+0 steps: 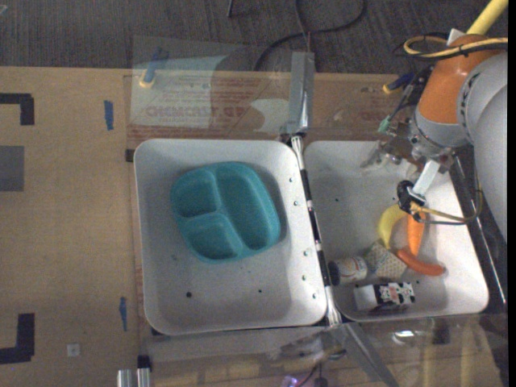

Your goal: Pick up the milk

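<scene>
Milk (385,295): small carton, cow-patterned, lying flat at right bin's (347,176) near edge.
Tool (393,153): blurred; finger state cannot be told.

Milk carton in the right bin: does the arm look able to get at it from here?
Probably yes. The milk carton lies uncovered near the bin's front wall, with open space above; the bottle and carrot lie close beside it.

The milk (385,295), a small black-and-white carton, lies on its side at the right bin's (339,184) near edge.
</scene>
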Controlling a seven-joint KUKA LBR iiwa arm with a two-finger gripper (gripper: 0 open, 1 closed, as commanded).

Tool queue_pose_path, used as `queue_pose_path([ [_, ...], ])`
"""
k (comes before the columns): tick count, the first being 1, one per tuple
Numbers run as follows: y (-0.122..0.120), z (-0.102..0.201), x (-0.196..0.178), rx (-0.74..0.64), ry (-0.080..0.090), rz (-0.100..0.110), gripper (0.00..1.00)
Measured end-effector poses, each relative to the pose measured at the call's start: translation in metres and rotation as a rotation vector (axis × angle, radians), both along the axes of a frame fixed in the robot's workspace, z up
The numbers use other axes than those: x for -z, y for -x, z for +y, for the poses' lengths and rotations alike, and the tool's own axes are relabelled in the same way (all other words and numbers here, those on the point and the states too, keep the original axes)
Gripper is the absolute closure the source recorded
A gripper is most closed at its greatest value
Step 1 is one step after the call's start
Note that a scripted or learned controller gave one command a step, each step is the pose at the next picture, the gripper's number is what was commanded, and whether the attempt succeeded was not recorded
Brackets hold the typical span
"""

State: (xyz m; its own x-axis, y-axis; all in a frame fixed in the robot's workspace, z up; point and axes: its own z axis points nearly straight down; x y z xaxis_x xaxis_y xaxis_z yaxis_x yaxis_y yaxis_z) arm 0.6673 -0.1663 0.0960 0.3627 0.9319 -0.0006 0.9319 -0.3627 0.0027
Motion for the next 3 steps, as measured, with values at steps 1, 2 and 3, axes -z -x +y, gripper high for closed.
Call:
queue_pose_path([
  [1, 0.0, 0.075, 0.0, -0.066, -0.003, 0.004, 0.0],
  [2, 0.002, 0.041, -0.197, 0.278, -0.001, 0.001, 0.0],
  [3, 0.024, 0.122, -0.088, 0.228, -0.002, 0.006, 0.0],
])
